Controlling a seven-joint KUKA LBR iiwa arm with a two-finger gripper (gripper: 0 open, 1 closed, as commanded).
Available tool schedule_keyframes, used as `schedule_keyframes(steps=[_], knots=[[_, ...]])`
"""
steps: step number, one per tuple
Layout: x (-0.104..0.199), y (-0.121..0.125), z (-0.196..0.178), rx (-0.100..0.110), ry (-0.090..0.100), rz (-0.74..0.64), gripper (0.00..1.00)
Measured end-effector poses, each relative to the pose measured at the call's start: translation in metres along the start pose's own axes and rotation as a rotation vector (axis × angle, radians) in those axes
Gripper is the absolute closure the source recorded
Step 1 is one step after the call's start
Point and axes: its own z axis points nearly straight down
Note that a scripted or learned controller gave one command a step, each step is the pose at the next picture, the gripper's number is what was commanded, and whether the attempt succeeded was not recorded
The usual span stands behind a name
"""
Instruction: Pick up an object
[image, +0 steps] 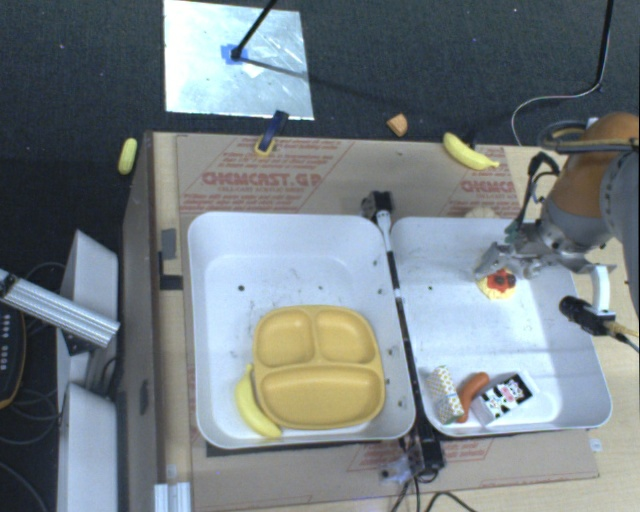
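My gripper (500, 268) is low in the right bin (440, 320), at its far right part, with the grey arm and orange band (600, 150) behind it. A small yellow and red object (497, 286) lies right under the fingertips, touching or nearly touching them. At the right bin's near edge lie a patterned tan piece (444, 390), an orange sausage-like piece (472, 385) and a black-and-white box (506, 395). The left bin (230, 250) holds a yellow divided plate (318, 365) and a banana (252, 405) beside it.
A banana (468, 152) and a small orange piece (398, 124) lie on the bench beyond the bins. A yellow item (127, 155) sits off the bench's far left corner. A black cable part (590, 315) hangs over the right bin's right side.
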Motion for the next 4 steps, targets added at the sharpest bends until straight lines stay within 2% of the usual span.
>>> schedule_keyframes(steps=[1,2,4], knots=[[-0.001,0.004,-0.017,-0.013,-0.005,-0.004,1.0],[-0.001,-0.019,-0.07,-0.002,-0.001,0.003,1.0],[-0.001,-0.018,-0.091,-0.008,-0.003,-0.002,1.0]])
